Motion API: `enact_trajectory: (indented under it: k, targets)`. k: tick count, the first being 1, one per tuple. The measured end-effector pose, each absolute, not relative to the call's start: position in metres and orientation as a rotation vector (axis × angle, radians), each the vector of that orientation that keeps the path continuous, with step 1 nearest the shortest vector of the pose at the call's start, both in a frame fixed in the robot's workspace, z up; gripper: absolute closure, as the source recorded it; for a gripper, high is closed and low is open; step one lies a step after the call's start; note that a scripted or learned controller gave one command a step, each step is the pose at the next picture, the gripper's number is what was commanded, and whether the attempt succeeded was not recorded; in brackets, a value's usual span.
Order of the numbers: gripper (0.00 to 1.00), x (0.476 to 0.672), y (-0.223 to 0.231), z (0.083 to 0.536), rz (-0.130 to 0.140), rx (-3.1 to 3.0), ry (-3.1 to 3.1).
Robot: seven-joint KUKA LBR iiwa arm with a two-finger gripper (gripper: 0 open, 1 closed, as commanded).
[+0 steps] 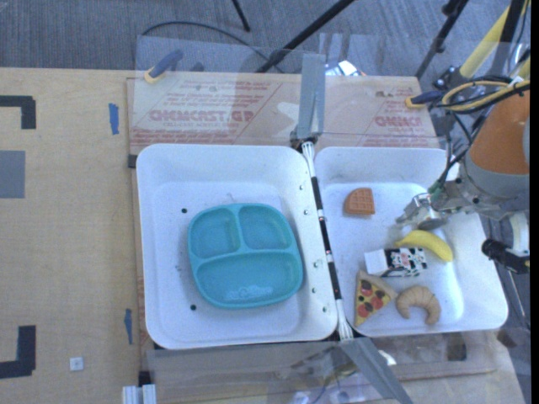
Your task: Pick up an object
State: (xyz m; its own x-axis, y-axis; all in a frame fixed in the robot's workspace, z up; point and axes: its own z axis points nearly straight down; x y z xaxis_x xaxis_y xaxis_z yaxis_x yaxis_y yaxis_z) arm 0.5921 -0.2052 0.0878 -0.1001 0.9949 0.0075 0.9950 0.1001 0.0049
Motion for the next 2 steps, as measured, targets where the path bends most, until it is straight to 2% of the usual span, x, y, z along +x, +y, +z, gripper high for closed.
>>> enact_trajectory:
  k: [1, 2]
  targets:
    - [0.0, 0.55, -0.202, 0.088, -0.008, -2.111, -2.329]
    - [0.0, 0.639, -0.211, 0.088, -0.024, -2.09, -2.341]
